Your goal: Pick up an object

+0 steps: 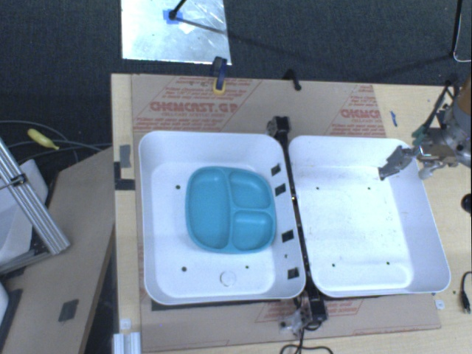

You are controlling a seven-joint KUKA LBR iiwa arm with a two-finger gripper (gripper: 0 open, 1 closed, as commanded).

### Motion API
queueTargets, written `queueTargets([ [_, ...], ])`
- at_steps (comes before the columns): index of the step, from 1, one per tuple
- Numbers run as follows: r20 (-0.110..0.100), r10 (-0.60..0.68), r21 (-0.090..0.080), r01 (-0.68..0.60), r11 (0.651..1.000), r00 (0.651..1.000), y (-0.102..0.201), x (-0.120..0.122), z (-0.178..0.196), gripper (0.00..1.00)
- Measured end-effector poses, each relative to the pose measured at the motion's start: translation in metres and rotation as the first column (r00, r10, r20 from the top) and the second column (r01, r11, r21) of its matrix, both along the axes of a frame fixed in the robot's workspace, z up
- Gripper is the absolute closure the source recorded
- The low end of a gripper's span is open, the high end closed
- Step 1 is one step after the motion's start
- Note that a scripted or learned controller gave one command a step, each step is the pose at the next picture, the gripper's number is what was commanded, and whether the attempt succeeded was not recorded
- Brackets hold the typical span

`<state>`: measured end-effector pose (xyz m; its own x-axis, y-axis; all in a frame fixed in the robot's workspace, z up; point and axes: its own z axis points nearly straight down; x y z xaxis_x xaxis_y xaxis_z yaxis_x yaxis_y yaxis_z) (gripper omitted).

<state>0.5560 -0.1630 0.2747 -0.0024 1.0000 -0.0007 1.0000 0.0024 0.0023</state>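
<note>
a: where is your pincer (404, 161) right now?

b: it hangs over the far right corner of the right bin (369, 279), reaching in from the right. one grey finger pokes out toward the bin's middle, the other sits closer to my wrist, so the jaws look spread apart, and there's nothing between them.

a: and the thing to pick up?

b: the only candidate i see is the blue divided plate (230, 209), lying flat in the middle of the left bin (166, 290). that's well apart from me, across the divider (287, 198) where the two bins meet.

a: so what could go wrong?

b: plenty, i'd judge. if i drop straight down here i close on bare white floor and come up with nothing. if i cross over, i could clip the raised rims at the divider on the way. and the plate itself is awkward: broad, shallow, smooth, flat on the bin floor. my fingers would likely need to catch its rim or one of the inner ridges; coming down on a compartment's flat bottom, they'd just slide or press it down. a grip near one edge might also let it tilt and slip out when lifted.
</note>
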Motion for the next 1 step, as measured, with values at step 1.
queueTargets([
  [1, -0.015, -0.004, 0.004, 0.004, 1.0, 1.0, -0.021, -0.0177, -0.1508, 0.0],
])
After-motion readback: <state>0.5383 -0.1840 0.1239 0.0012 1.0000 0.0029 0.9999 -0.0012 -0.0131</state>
